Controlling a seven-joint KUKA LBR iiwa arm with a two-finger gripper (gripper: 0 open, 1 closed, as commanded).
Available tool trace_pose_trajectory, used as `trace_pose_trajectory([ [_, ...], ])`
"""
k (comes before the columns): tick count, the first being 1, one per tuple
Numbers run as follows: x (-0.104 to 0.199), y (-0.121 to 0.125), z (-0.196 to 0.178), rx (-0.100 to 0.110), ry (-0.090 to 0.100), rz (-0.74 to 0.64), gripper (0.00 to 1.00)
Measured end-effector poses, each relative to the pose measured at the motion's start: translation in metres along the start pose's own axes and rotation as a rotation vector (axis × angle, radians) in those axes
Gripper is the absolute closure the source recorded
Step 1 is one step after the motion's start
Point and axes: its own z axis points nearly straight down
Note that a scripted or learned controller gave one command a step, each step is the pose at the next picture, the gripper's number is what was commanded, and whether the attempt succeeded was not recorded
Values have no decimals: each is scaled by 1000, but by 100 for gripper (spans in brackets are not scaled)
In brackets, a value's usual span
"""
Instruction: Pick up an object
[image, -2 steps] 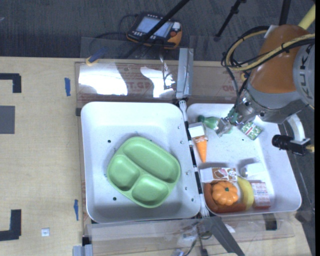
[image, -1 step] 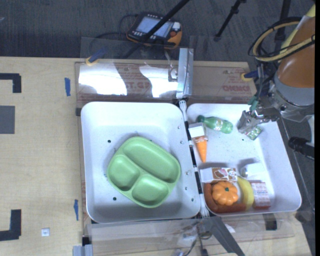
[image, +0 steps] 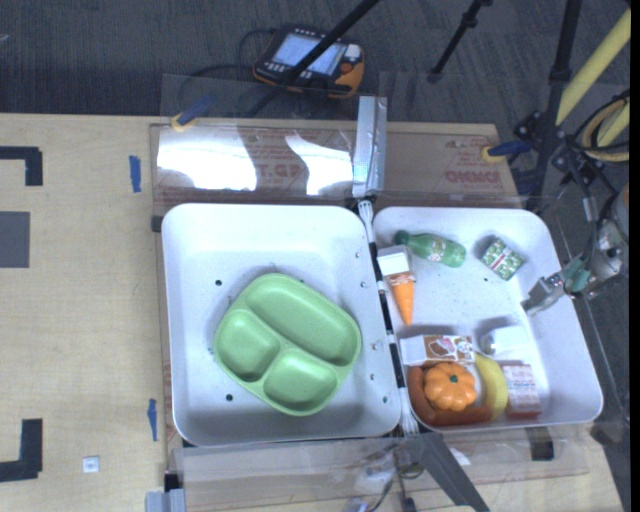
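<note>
nearest in the right bin (image: 560, 250) sit a small pumpkin (image: 450, 386), a banana (image: 491, 382) and a packet (image: 521, 388), crowded together at the front edge. behind them a carrot (image: 402, 298) lies by the divider, then a green bottle (image: 432, 248) and a small green box (image: 501, 257). my gripper (image: 548, 291) hangs over the bin's right rim; i cannot tell how it is set. the left bin (image: 190, 300) holds a green divided plate (image: 287, 342).

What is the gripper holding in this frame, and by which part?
Nothing, as far as the view shows. The gripper sits at the right bin's right edge, with no object between its fingers; whether they are open cannot be told.
</note>
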Motion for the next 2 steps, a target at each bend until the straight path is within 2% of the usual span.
trace_pose_trajectory([
  [1,-12,96,93,-4,-3,-278,100],
  [2,-30,141,82,-6,-6,-533,100],
])
